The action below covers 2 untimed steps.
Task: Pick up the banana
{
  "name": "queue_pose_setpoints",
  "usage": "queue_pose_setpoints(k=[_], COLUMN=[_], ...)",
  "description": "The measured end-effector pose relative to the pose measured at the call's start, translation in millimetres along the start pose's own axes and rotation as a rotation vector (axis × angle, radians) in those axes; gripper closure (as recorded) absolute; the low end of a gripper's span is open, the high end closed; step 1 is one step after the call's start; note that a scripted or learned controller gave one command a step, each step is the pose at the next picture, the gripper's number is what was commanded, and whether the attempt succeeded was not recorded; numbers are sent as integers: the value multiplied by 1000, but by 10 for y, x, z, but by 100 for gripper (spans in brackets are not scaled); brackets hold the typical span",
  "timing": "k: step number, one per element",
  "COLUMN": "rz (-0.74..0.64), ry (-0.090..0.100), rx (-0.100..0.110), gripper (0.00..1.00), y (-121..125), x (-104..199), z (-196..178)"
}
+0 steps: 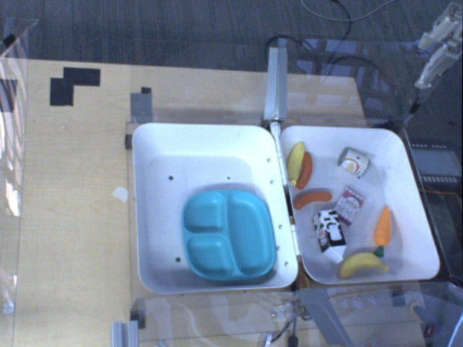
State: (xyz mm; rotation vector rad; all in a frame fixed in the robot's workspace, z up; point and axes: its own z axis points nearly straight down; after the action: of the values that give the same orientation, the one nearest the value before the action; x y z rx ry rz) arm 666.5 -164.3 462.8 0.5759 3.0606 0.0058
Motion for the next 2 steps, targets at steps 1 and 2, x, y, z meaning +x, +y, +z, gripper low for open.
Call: queue_pose_setpoints(k=[1,2], rz=[-1,-123], ry=[-8,20], rx=[-3,6], gripper=[100,100], y=[10,32], x=[-10,201], z=[-125,264])
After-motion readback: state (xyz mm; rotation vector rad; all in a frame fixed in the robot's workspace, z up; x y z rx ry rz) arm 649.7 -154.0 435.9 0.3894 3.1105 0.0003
